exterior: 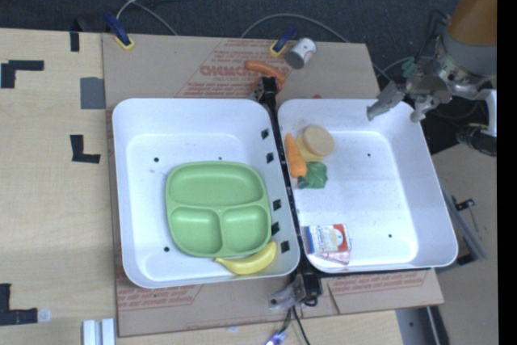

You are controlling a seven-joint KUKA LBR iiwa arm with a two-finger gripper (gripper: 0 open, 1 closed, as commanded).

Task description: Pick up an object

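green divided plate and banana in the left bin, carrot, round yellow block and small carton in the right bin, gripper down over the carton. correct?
Not quite. The gripper is not over the carton; the camera view shows it at the right bin's far right corner, while the carton lies at the near edge. The rest holds: green divided plate and banana in the left bin, carrot and round yellow block in the right.

Light is even and fairly bright, and the two white bins (404,198) look nearly washed out. The green divided plate (218,206) throws a soft, narrow shadow toward six o'clock. The dark floor at twelve o'clock stays dim. Detail is slightly soft and grainy throughout.
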